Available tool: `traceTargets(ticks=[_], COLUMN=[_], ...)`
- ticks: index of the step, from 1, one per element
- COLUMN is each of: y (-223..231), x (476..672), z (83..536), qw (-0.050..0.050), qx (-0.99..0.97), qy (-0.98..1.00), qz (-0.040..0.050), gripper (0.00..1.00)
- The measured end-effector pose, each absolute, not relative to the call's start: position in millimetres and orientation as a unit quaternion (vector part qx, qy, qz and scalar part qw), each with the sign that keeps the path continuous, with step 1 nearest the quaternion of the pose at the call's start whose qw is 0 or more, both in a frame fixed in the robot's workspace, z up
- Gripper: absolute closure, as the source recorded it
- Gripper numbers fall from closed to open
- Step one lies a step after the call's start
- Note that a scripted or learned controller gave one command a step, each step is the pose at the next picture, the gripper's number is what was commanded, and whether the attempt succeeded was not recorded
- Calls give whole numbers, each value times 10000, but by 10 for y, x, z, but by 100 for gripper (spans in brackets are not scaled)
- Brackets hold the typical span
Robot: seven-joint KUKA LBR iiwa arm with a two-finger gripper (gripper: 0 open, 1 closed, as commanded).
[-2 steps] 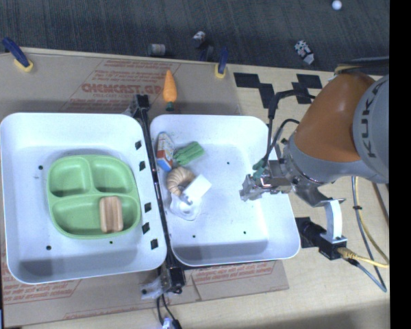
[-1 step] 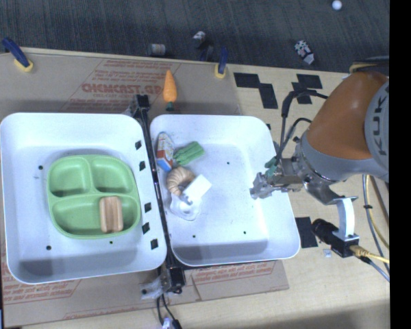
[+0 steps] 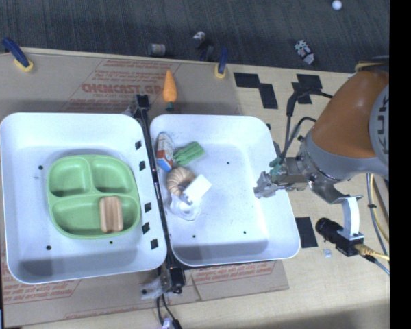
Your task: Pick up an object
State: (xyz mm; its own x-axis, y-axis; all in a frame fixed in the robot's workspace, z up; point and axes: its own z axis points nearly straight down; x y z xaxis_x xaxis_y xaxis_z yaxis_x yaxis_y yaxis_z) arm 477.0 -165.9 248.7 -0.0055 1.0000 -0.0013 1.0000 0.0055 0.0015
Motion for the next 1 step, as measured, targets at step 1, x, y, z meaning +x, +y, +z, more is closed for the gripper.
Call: traceTargets(ticks=[1], y=[-1713], x=[4767], z=[2454], qw=[-2], qx=[7049], qy=[7094], qz=[-8], gripper=[100])
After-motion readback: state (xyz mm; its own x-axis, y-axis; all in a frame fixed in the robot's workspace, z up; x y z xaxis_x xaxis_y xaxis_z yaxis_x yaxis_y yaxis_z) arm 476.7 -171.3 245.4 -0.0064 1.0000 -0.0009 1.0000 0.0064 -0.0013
